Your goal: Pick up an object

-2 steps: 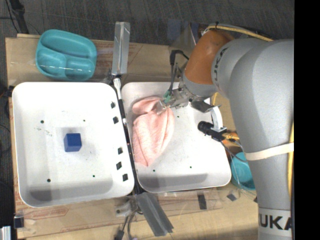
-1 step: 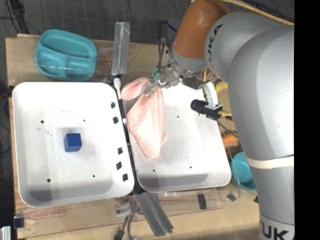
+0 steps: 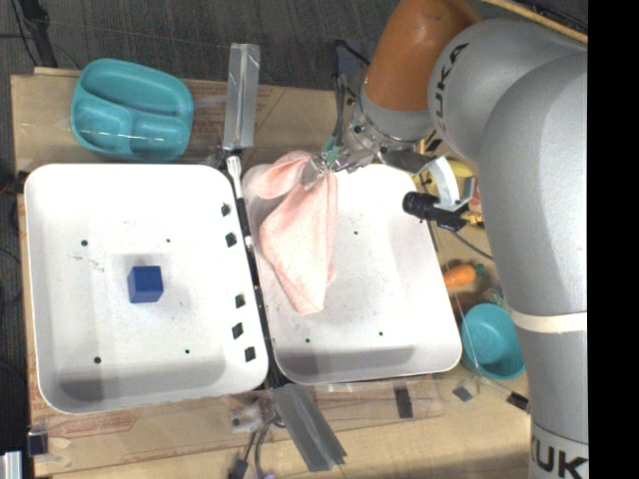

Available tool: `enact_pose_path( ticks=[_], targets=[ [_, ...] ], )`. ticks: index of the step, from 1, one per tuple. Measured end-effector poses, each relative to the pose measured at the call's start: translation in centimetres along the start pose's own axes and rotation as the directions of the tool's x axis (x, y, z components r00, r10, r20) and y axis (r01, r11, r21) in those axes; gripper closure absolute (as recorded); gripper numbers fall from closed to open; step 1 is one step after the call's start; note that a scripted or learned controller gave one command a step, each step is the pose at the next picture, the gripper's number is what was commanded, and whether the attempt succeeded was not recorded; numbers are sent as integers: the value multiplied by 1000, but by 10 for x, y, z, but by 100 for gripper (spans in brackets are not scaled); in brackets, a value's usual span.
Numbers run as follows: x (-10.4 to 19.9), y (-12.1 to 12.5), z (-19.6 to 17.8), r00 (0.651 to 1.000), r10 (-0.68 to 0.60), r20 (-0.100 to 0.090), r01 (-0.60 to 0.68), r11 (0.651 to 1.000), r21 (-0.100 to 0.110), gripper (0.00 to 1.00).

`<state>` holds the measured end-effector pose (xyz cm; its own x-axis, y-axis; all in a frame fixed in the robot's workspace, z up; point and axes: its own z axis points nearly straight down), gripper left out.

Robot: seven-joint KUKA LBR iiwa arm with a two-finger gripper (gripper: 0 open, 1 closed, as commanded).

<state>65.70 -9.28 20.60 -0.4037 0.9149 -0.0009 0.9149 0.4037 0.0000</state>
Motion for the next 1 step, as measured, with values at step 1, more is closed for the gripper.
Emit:
enact_pose_path(
  ticks=[1],
  targets=[
    [1, 1, -10, 1000, -5, 1, 5, 1000, 0, 100]
  ],
)
